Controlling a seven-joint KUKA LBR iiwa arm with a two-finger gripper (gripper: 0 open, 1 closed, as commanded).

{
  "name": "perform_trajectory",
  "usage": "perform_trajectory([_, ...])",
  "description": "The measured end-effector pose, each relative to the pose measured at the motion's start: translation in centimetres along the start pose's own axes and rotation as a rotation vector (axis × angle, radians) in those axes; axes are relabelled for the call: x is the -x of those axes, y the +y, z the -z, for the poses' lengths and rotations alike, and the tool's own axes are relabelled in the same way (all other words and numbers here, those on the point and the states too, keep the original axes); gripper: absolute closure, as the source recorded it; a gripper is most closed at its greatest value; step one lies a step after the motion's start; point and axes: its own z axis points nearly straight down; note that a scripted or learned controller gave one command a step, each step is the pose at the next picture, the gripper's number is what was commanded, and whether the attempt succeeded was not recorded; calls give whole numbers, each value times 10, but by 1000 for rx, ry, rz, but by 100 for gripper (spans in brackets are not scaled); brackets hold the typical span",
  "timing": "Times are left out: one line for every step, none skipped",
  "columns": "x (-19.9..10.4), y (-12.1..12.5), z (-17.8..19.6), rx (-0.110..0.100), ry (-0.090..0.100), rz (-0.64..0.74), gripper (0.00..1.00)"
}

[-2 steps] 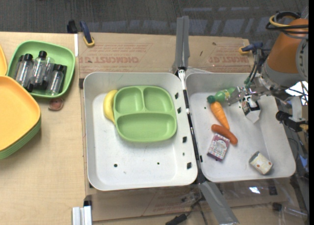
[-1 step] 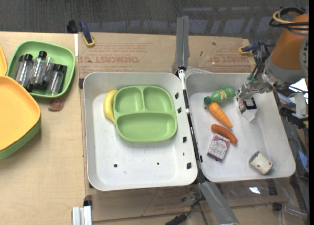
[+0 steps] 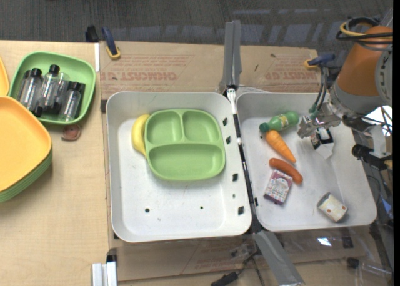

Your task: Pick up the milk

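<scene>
R bin (image 3: 369,213): milk (image 3: 278,187) by sausage (image 3: 286,170), gripper (image 3: 317,130) above.

**Bench and its load**

You are looking at a cardboard-covered bench (image 3: 206,69) carrying two white bins: the left bin (image 3: 125,172) and right bin (image 3: 356,185) are sitting side by side, touching at their inner edges.
</scene>
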Motion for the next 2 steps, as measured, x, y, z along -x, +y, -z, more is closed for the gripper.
perform_trajectory([-6,34,-21,-21,7,24,100])
perform_trajectory([-6,38,-17,-7,3,25,0])
